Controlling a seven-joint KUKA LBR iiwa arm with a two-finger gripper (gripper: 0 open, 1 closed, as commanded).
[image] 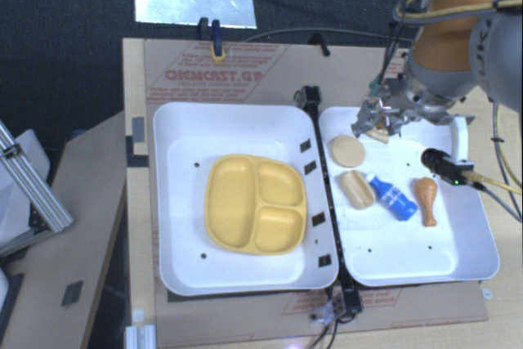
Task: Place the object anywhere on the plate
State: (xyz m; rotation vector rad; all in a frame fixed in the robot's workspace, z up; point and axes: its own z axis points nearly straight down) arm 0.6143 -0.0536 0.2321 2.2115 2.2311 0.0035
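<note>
In the upper right of the frame, the gripper (378,120) hangs over the back left corner of the right bin (466,257); whether its jaws are apart or together I cannot tell. Just below it, toward the frame's bottom, lies a round tan disc (347,151), then a bread roll (356,189), a blue bottle (392,198) and a wooden drumstick shape (426,199). The yellow divided plate (255,203) sits in the left bin (184,176), well to the left.
</note>
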